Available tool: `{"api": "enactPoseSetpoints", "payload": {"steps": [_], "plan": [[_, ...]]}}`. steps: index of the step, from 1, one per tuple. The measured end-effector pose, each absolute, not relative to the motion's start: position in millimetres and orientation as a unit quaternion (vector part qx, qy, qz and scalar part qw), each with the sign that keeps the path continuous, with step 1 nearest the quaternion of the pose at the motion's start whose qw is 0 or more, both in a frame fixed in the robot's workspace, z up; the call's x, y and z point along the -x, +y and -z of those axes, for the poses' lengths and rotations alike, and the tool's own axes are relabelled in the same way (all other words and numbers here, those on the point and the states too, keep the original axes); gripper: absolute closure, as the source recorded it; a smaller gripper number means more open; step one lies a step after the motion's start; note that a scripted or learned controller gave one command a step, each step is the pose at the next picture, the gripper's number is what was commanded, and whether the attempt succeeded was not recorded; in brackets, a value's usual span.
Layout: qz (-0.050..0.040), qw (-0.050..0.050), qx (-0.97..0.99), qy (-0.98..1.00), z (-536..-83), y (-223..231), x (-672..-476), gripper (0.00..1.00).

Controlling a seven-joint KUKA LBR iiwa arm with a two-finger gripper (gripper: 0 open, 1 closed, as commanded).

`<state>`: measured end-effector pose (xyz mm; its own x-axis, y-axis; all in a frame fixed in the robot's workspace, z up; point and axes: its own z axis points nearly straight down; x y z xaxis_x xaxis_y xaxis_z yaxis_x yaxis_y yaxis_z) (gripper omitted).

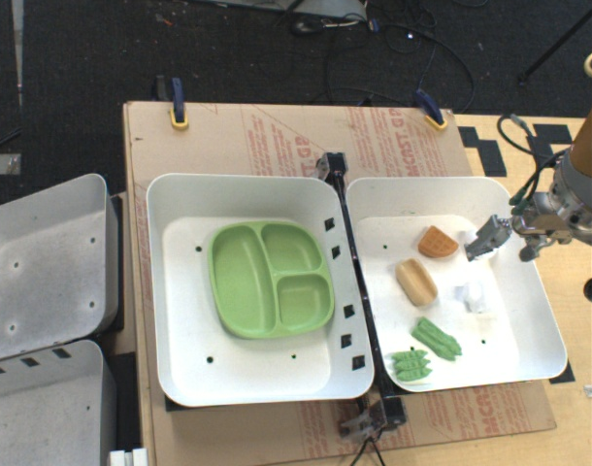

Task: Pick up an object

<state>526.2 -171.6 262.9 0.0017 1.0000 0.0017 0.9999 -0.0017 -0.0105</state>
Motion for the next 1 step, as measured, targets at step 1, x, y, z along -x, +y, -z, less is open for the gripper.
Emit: {"api": "enactPoseSetpoints", "payload": {"steps": [1], "plan": [[-0.0003, 0.000, 0.707, -0.708, -268.0, -171.2, -528.3, 0.00]]}}
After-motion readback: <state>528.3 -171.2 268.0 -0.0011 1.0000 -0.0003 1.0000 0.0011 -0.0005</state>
